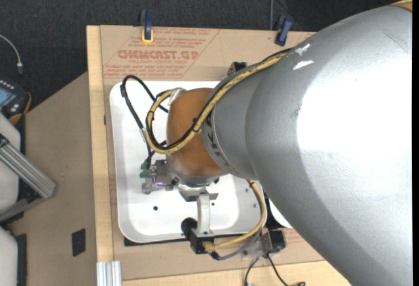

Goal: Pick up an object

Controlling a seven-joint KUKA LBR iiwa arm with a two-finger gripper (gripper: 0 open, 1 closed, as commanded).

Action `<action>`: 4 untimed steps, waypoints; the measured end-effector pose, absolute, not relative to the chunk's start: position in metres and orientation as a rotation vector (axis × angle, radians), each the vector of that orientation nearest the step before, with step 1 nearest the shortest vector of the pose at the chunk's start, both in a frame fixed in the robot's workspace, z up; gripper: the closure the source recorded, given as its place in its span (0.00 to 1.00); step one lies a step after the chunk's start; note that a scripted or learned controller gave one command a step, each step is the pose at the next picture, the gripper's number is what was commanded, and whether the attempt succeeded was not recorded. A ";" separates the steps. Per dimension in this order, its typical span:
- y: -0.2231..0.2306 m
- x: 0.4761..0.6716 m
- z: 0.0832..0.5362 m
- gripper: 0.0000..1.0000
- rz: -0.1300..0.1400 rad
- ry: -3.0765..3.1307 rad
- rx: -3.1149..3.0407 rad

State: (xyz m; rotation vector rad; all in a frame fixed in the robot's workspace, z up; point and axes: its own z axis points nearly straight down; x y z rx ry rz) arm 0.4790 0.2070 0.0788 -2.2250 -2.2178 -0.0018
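Grey metal takes up most of the right side – the arm (327, 147), a broad smooth cylinder, reaches in from the right and slants down toward the left bin. Under it lies the bench (105, 147), a tan board with red lettering printed along its far edge and two blue clamps (146, 21) gripping that edge. On the board sits the left bin (127, 213), a shallow white tray with rounded corners; only its left and near parts show, the rest being covered by the arm. The orange band (190, 131) of the wrist hangs over the middle of this bin, with black and yellow cables (141, 114) looping out to its left and another yellow cable curling along the bin's near rim. Below the band the gripper (157, 177) points down toward the bin floor – seen from above, its jaws are hidden by the wrist, so I cannot tell how far apart they stand or whether anything is between them. Any object to be picked up is too hidden to make out; a couple of small dark specks mark the white floor near the gripper
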 end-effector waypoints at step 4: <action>0.225 0.516 0.085 0.00 -0.003 -2.225 -2.222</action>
